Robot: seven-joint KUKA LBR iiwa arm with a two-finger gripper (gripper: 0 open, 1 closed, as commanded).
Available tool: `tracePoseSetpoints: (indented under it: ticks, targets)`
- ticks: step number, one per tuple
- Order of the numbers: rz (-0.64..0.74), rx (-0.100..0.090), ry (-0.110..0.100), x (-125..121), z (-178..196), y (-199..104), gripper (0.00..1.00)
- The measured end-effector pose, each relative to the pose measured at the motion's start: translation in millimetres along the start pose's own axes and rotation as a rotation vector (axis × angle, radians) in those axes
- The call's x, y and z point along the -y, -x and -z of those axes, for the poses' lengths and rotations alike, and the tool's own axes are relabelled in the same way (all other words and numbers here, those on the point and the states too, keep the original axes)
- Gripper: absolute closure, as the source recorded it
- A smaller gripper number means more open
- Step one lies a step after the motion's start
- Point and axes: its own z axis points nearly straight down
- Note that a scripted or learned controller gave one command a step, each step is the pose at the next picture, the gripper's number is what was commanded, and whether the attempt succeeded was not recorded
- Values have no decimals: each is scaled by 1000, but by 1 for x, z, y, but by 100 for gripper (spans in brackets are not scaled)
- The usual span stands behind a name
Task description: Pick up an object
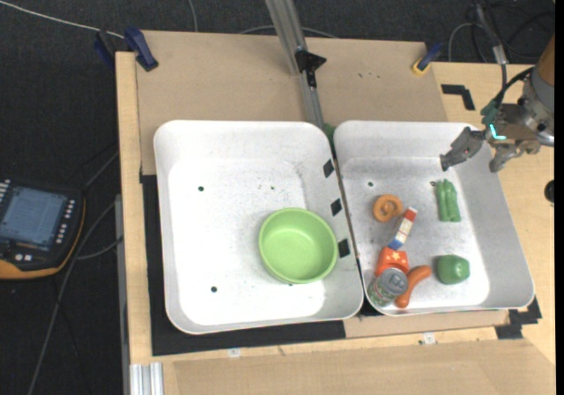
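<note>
— Counter (247, 76) with two white bins; anything picked yet?
— No. The jaws (478, 152) look spread, I think, holding nothing. The green pods (448, 201) lie just below them, untouched.

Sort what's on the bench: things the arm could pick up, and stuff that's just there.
Candidates for picking, right bin:
green pods
orange ring
small bottle
green pepper
can

Just there:
green bowl, left bin
blue clamp
handheld controller
</note>
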Motion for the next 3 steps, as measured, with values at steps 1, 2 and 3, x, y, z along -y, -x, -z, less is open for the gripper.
tracePoseSetpoints:
  ticks: [1,2,3]
  targets:
    - [0,0,0,0,0,0,0]
    - [0,-1,-5,6,-61,2,0]
    - [-1,-1,-4,10,-107,10,0]
